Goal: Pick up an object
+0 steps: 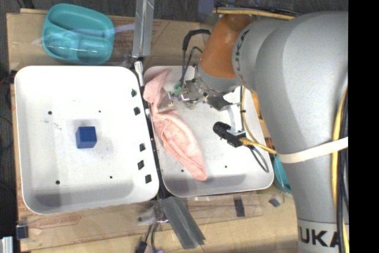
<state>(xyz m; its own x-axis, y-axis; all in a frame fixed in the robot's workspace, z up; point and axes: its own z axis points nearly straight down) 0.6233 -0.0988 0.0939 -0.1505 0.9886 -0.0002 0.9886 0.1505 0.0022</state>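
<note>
A crumpled pink cloth (177, 136) lies along the left side of the right bin (237, 178), running from the far left corner toward the front. My gripper (173, 99) is low over the cloth's upper part, close to the divider between the bins, and seems to touch the fabric. The grey arm with its orange band (220, 50) hides the right and far parts of this bin. A small blue cube (86, 136) sits alone in the left bin (35, 103), well away from the gripper.
A teal plastic container (77, 32) rests on the bench behind the left bin. A black connector (228, 132) with a yellow cable hangs over the middle of the right bin. Metal brackets stand at the divider's far and near ends.
</note>
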